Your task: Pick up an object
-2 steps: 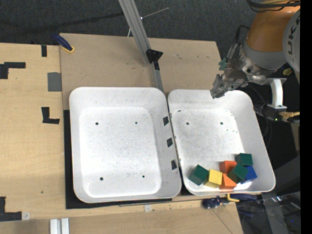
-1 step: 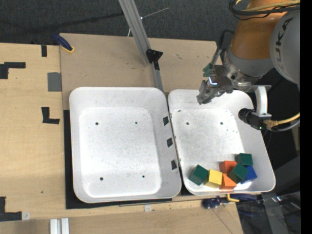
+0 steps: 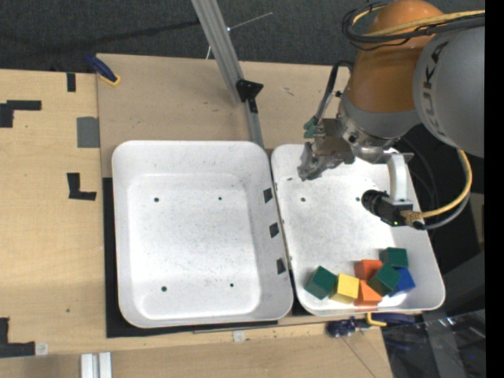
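Blocks [image 3: 364, 280] (green, yellow, orange, blue) cluster at lower right of frame, in near corner of right bin [image 3: 331, 219]. Left bin [image 3: 189, 227] beside it. Gripper [image 3: 309, 168] hangs over right bin's far edge, well apart from blocks; jaw state not discernible.

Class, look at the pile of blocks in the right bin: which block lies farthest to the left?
The green block at the pile's left end, just left of the yellow block. The other green ones sit on the pile's right side.
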Motion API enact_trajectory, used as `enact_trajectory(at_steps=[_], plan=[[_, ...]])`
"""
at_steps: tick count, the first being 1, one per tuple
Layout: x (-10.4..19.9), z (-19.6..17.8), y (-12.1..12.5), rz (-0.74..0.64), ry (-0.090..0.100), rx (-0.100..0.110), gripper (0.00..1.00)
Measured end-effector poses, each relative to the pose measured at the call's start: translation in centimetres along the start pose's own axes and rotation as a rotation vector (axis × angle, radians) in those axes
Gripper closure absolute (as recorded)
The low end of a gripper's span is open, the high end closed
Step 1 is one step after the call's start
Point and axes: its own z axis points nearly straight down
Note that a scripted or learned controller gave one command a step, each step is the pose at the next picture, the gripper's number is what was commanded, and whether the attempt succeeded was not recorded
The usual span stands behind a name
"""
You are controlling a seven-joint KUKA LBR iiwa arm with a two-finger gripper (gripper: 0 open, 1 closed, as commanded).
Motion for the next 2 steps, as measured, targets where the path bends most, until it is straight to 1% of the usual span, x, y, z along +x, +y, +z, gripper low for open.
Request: enact_trajectory(at_steps=[1, 2], plan=[[5.8, 0.5, -1.9, -0.002, 0.001, 0.000, 1.00], [10.3, 1.5, -4.6, -0.001, 0.000, 0.001, 1.00]])
